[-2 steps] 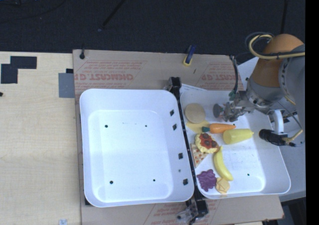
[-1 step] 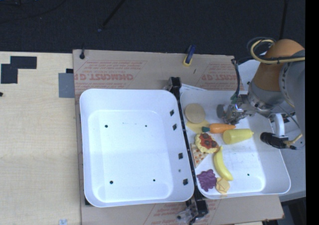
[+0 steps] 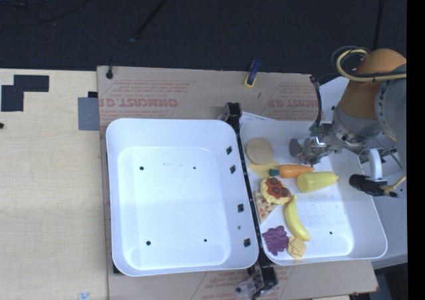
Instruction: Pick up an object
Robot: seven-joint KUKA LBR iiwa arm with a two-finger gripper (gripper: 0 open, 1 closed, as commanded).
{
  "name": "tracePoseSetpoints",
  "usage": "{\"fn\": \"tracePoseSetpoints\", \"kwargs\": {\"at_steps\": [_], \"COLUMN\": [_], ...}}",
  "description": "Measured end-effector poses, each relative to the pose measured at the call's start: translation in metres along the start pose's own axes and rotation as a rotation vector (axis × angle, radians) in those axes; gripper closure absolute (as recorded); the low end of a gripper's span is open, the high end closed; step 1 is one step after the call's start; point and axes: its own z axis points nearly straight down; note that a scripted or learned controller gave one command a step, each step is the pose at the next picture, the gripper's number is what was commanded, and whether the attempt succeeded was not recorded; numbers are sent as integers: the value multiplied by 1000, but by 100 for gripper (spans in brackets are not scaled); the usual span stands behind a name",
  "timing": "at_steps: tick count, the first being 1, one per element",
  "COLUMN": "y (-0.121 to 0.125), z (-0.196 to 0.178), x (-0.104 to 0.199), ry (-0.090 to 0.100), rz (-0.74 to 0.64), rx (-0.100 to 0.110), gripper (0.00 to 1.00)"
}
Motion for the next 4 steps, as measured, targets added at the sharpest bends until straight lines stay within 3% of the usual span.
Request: {"fn": "tracePoseSetpoints", "kwargs": {"at_steps": [3, 4], "y": [-1, -111], "z": [-30, 10], "x": [-2, -16], "ry": [0, -1], "rz": [0, 6], "rx": [1, -13], "gripper": [100, 100]}}
